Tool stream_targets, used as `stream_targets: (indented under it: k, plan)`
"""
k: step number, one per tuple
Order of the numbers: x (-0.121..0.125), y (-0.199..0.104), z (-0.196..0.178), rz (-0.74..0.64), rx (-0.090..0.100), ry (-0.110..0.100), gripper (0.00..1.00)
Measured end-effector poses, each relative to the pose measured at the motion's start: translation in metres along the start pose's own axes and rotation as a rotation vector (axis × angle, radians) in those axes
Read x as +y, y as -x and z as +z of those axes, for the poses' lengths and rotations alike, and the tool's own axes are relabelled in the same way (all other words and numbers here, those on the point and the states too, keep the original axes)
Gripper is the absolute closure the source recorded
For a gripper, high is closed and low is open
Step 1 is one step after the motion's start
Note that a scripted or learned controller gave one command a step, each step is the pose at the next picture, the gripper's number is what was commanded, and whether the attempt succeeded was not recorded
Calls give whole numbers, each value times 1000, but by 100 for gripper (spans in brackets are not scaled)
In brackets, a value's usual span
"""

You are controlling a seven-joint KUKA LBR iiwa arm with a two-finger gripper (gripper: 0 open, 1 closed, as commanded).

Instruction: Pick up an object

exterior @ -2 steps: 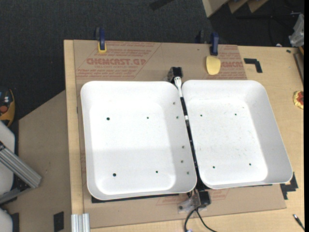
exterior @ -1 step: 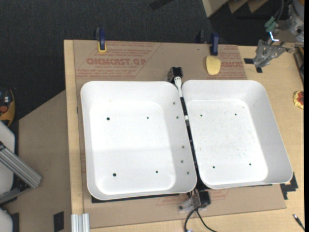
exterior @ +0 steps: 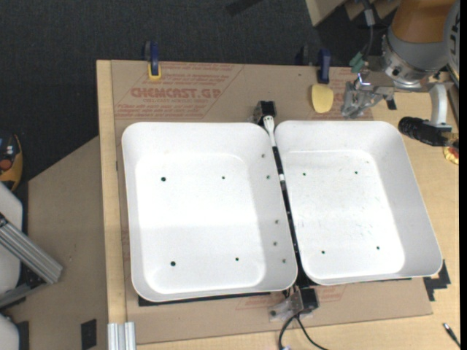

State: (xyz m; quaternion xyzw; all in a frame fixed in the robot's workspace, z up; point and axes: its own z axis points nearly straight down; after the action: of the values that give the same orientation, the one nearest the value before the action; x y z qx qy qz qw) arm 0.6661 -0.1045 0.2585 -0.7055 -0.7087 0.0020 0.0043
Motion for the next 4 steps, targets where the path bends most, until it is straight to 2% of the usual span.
stream_targets:
  k: [1,2,3,4]
  plan:
    - [1,-4,-68,3,-5,17,100]
    - [0,-62,30,0,-1,0,100]
    - [-1,-118,-112,-2,-2,25,100]
    - [0,-169,-10,-1,-2,-1,100]
